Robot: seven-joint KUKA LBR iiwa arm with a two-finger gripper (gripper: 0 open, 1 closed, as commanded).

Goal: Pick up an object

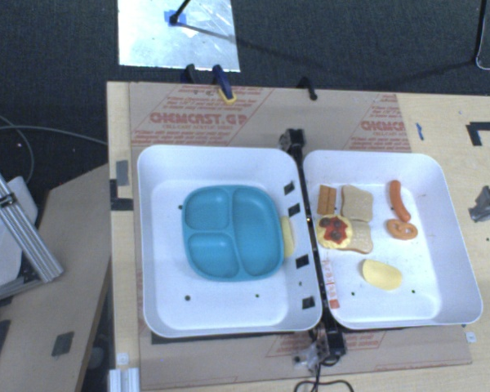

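Cardboard-topped bench point(229, 113) bears two white bins point(163, 219).

blue plate point(231, 232), toy food point(361, 223), white bins point(165, 178)

- The left bin point(159, 243) is mostly taken up by a blue divided plate point(232, 232); a bare white strip runs around it, widest along the near wall.
- A small yellow piece point(288, 236) sits wedged between the plate's right edge and the bin wall.
- In the right bin point(453, 243), the food is clustered in the far left part: cracker point(327, 199), bread slice point(358, 203), pizza piece point(336, 231), sausage point(398, 199), pretzel point(403, 230), with a yellow chip point(381, 274) nearer.
- The right bin's near and right floor lies open.
- Black clips point(301, 260) line the divide between the bins.
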